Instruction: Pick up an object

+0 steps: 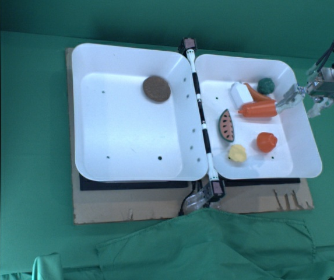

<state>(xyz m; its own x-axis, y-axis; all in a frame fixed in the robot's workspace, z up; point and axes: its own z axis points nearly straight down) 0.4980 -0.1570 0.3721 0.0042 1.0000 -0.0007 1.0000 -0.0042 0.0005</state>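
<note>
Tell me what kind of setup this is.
Likely a lab bin-picking test rig: two white bins on a green-draped bench, toy food such as a watermelon slice, and a gripper reaching in.

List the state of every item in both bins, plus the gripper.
Brown disc: flat, alone in left bin.
Orange bottle: on its side, right bin.
White block: beside the bottle.
Green ball: resting.
Watermelon slice: flat.
Yellow piece: resting.
Orange-red piece: resting.
Gripper: at right bin's edge, holding nothing visible.

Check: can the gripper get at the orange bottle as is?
Probably yes. The gripper sits at the right bin's far edge, right beside the bottle's end; nothing lies between them.
</note>
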